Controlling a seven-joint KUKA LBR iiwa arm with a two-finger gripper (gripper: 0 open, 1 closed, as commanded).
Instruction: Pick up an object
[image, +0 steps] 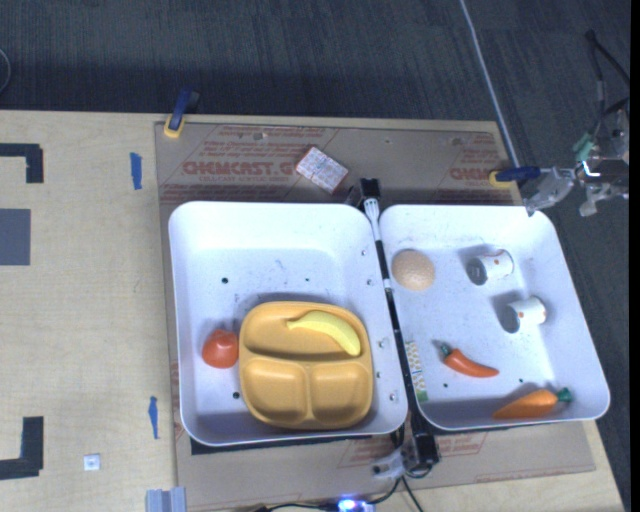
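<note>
- Bench board (70, 300), pale wood, takes up the 9 o'clock side of the view, with dark squares and blue tape marks on it.
- Left bin (265, 235), shallow and white, sits on brown cardboard; a small printed card (321, 169) lies on the cardboard just beyond its 12 o'clock rim.
- Red tomato (220, 348) rests at about 8 o'clock in the left bin, touching the yellow tray beside it.
- Yellow divided tray (305, 385) fills the 6 o'clock half of that bin — a banana (328, 330) lies in its long upper compartment, curving toward 3 o'clock.
- Right bin (560, 300) stands just beside the left one, the two rims touching along the middle.
- Tan egg-like ball (412, 269) lies at 10 o'clock in the right bin, near the shared rim.
- Two small white cups lie on their sides: one (490, 266) at 12 o'clock, the other (523, 313) near the centre.
- Small red chili pepper (466, 362) lies at 7 o'clock, well apart from the cups.
- Orange carrot (530, 403) with a green top lies at 5 o'clock, close to the front rim.
- Gripper (598, 172) hangs outside the right bin, past its 1 o'clock corner, above dark floor — whether it is wide or narrow I cannot tell, and it is well apart from every object in the bins.
</note>
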